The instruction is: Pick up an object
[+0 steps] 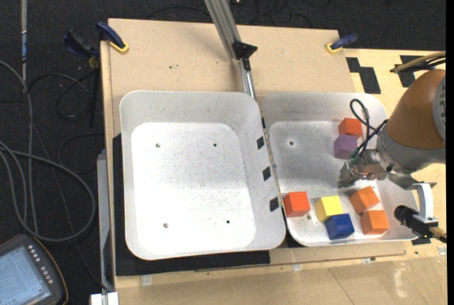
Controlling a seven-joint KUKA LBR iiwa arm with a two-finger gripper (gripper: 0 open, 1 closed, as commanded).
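Several small blocks lie in the right bin (301,119). An orange block (350,128) and a purple block (345,146) sit near the bin's right side. Along the front lie an orange block (296,203), a yellow block (329,208), a blue block (340,226), and two more orange blocks (364,198) (374,222). My gripper (352,177) reaches down from the right, its tip low in the bin between the purple block and the orange block just in front. No block shows between its tips.
The left bin (188,172) sits beside the right one on the tan bench. A metal pole (220,9) slants down from the top to the bins' shared back edge. Clamps (113,37) (341,43) hold the bench's far corners.
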